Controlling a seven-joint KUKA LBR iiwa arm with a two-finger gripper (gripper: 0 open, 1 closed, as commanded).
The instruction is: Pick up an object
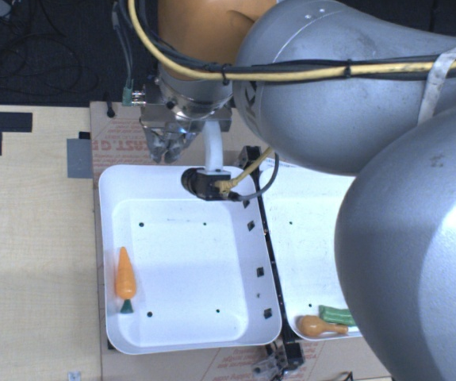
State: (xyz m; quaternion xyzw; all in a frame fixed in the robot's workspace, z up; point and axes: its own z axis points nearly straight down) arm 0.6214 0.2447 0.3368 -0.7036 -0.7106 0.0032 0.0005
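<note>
An orange toy carrot [124, 275] with a green tip lies by the left wall of the left bin [182, 341], towards the front. In the front corner of the right bin [307, 213] lie a tan pear-shaped object [319, 326] and a green piece [337, 315], partly hidden by the arm. My gripper [169, 143] hangs over the far rim of the left bin, well away from the carrot. Nothing shows in it.
The big grey arm [354, 94] covers the upper right and much of the right bin. A black cable fitting [205, 183] hangs over the left bin's far edge. A black divider strip [261, 252] runs between the bins. Wooden bench lies left.
</note>
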